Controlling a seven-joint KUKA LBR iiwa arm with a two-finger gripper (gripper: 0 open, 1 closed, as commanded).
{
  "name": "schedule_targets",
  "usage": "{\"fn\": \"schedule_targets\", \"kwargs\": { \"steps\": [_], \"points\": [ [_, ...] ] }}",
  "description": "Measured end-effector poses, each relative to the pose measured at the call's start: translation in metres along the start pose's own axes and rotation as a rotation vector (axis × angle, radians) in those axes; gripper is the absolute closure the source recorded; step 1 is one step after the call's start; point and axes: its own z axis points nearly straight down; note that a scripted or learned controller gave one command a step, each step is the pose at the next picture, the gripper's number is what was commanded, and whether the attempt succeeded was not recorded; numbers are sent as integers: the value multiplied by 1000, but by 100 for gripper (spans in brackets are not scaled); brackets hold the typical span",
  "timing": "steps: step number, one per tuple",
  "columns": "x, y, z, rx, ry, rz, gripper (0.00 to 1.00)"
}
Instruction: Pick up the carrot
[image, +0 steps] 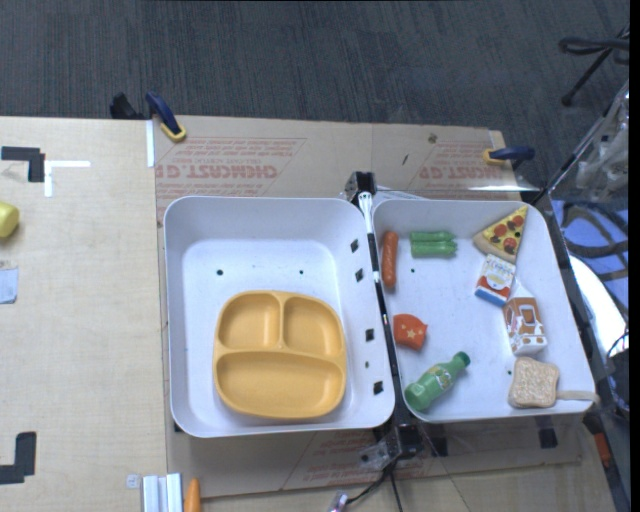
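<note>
Against the right bin's (560, 300) left wall lies the carrot (389, 259), lengthwise, beside green beans (432, 243). We cannot tell the end effector's state. We advise descending with fingers spanning its width, clear of the wall.

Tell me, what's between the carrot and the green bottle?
In the camera view, a small red-orange toy lies between the carrot and the green bottle, in the right bin.
</note>
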Motion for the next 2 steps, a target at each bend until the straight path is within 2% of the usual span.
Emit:
{"fn": "schedule_targets", "kwargs": {
  "steps": [1,2],
  "points": [
    [23,138,14,-12,38,-148,100],
    [24,138,14,-12,38,-147,0]
  ]
}}
